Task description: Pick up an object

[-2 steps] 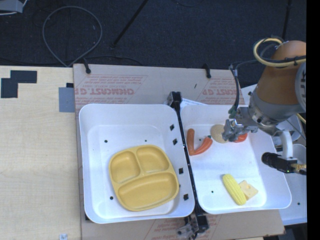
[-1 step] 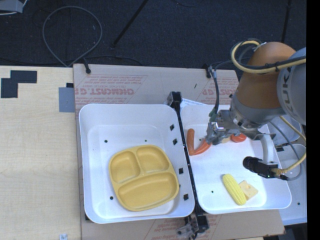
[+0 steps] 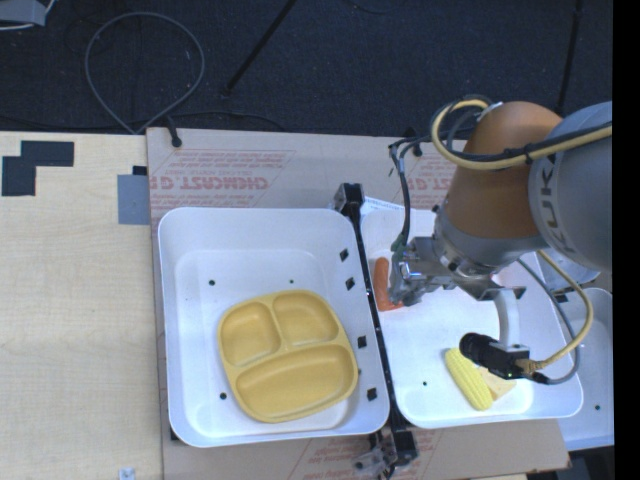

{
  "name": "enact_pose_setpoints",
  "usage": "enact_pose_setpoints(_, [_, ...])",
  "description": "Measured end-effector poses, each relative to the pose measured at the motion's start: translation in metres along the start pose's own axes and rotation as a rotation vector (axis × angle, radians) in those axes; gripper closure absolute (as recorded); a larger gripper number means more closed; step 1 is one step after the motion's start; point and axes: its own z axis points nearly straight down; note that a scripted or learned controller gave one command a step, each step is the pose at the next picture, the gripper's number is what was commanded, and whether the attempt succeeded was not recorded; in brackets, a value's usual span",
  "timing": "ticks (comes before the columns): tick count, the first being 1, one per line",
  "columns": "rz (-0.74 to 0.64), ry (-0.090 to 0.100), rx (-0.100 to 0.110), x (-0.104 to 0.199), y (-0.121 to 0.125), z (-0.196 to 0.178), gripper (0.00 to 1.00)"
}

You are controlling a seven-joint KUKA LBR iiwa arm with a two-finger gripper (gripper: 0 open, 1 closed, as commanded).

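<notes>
Reached in from the right over the right-hand shallow white plastic bin (image 3: 430, 408), with the grey arm's orange wrist band (image 3: 495, 178) hanging above that bin's upper part. Claw (image 3: 408, 286) lowered close to the bin's left wall, just beside or touching a small orange carrot-like piece (image 3: 381, 280) lying lengthwise along the divider between the two bins. Cannot tell how wide the claw stands, nor whether anything sits in it; too small and too cluttered by cables and brackets to read.

Judged from this: approach largely done, grasp unconfirmed, lift not yet made. Orange piece apparently resting on the bin floor, so nothing counted as picked up so far.

Elsewhere in the same bin, toward the lower right: a yellow corn-cob-shaped toy (image 3: 468, 378), untouched, with a black fitting on a looping cable above its upper end. In the left-hand white bin (image 3: 180, 268): a yellow three-compartment plastic plate (image 3: 288, 354), well apart from the claw. Both bins seated on a cardboard sheet (image 3: 240, 173) over the pale wooden worktop (image 3: 70, 308).

Left to do, on this reading: close securely on the orange piece, raise it clear of the bin wall.
</notes>
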Motion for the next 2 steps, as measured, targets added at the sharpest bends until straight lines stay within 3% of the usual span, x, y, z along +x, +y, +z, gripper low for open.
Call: enact_pose_setpoints(2, [-0.002,0.000,0.000,0.108,-0.031,0.011,1.00])
